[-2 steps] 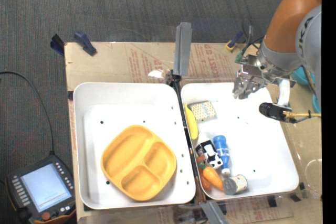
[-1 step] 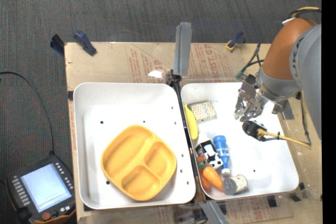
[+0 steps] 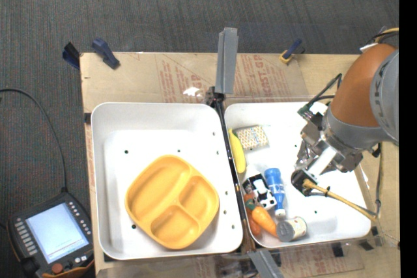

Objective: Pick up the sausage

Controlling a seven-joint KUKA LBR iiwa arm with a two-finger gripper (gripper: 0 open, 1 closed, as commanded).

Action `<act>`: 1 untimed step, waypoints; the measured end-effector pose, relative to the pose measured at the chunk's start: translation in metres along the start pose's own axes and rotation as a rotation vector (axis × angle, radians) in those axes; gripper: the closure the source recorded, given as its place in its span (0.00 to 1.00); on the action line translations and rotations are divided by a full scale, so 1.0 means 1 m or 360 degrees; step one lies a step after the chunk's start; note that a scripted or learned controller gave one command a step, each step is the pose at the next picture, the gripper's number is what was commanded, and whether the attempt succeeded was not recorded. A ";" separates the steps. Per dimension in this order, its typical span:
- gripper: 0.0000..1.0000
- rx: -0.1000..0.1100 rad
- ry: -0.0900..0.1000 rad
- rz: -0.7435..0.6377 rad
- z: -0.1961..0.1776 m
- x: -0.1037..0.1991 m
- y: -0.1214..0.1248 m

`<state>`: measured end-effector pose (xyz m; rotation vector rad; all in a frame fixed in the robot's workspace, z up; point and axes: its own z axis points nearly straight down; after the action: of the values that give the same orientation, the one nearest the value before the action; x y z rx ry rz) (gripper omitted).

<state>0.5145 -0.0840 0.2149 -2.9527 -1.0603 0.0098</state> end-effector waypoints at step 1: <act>1.00 -0.0002 0.0003 0.0397 -0.004 -0.092 0.059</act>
<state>0.4807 -0.1879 0.2189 -3.0632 -0.6846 0.0067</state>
